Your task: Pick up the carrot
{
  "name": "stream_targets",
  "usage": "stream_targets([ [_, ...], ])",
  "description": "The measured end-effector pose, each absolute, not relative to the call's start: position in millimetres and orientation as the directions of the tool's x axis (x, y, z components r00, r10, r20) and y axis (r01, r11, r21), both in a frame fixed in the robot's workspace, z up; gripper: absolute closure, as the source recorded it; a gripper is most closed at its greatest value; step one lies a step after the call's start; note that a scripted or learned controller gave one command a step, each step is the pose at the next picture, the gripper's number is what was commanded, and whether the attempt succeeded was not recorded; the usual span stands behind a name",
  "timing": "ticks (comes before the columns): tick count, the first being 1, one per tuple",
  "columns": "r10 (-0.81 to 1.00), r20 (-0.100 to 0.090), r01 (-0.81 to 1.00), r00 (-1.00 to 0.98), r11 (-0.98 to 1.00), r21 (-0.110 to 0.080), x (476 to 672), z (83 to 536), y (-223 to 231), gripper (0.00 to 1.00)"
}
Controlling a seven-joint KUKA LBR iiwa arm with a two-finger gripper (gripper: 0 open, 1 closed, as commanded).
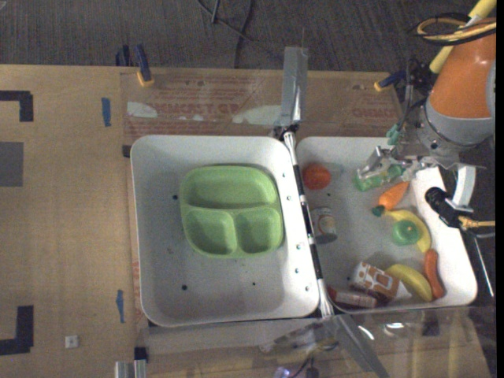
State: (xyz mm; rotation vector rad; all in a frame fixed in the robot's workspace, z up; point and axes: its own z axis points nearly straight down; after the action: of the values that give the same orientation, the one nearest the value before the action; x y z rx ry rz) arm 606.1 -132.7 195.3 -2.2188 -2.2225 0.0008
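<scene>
The carrot [393,195] is orange with a small green tip. It lies slanted in the right bin [346,250], in the bin's upper right part. My gripper [378,168] hangs just above and to the left of it, over a pale green item [368,183]. The carrot lies free on the bin floor, close beside the gripper's lower edge. The arm's orange band [465,85] rises at the right.
The right bin also holds an orange round fruit [316,176], a small can [324,224], a green fruit [405,231], a banana [414,280], a red-orange sausage shape [432,272] and a juice box [373,279]. A green divided plate [231,209] lies in the left bin [157,235].
</scene>
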Motion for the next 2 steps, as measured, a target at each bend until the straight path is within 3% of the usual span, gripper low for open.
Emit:
stream_targets([
  [1,0.984,-0.005,0.984,-0.180,0.180,0.007,595.0,88,-181,0.00],
  [2,0.984,-0.011,0.984,-0.178,0.178,0.013,596.7,100,-183,1.00],
])
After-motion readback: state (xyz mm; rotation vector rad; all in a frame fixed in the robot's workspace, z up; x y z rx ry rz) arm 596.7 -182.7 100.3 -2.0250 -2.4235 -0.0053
